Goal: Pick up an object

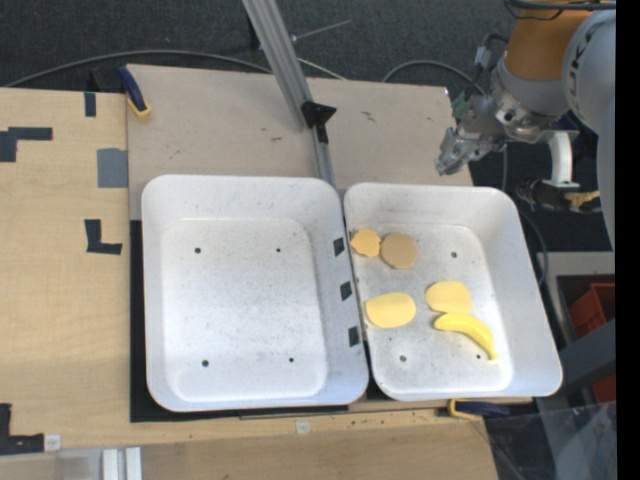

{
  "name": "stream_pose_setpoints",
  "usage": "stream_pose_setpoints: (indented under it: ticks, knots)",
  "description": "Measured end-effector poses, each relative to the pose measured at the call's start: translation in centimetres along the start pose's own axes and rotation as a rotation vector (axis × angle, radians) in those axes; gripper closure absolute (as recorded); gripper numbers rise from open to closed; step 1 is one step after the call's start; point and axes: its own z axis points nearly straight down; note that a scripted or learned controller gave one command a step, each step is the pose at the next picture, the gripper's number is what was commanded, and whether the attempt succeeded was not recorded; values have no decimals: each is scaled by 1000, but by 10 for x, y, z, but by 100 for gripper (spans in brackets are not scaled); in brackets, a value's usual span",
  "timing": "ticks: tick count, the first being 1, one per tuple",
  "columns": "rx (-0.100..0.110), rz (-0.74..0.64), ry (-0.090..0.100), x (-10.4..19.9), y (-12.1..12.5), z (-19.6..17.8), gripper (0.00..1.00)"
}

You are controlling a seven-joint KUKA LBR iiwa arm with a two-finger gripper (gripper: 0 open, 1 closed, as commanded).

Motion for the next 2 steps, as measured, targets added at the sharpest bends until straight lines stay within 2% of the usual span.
stream_pose_setpoints:
  ticks: [1, 2]
  knots:
    - [5, -4, 2, 53, -9, 14, 100]
    - [4, -6, 3, 112, -20, 6, 100]
